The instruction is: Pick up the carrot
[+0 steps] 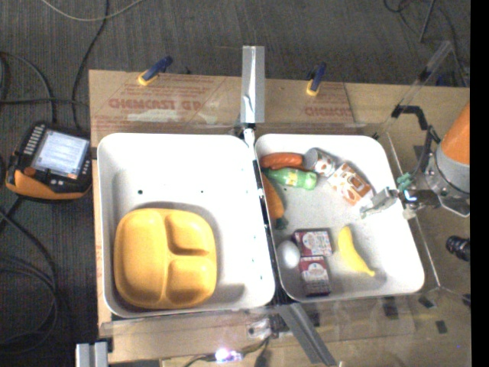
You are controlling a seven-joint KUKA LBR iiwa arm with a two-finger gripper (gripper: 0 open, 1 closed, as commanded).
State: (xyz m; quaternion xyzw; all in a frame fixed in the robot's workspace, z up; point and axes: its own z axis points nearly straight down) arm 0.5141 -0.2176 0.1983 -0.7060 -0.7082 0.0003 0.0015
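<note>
Right bin [397, 277]: orange carrot [273, 197], upright-ish.

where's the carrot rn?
The carrot lies in the right bin, against its left wall, just below the green bottle and above the white egg.

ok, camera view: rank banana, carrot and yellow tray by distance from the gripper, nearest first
1. banana: right bin, lower right, just below-left of the gripper.
2. carrot: against the right bin's left wall, across the bin from the gripper.
3. yellow tray: left bin, lower half, clearly farthest.
</note>
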